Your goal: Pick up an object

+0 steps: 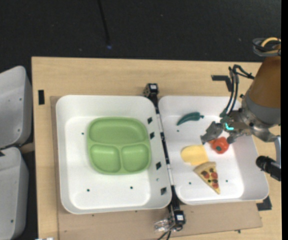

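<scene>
My gripper [219, 136] hangs low over the right bin [249, 184], its grey wrist reaching in from the right. It is open, with one dark finger [209, 132] pointing left. A small red tomato-like object [220, 145] lies right under the fingertips, partly covered by them; it rests on the bin floor. A yellow lump [194, 154] lies just left of the red object. A pizza slice [208, 176] lies in front of it. A green pepper [190, 117] lies towards the back of the bin.
The left bin [69, 184] holds a green divided plate [118, 145]. A raised seam with black clips [161, 149] separates the two bins. Cables [232, 91] trail behind the wrist.
</scene>
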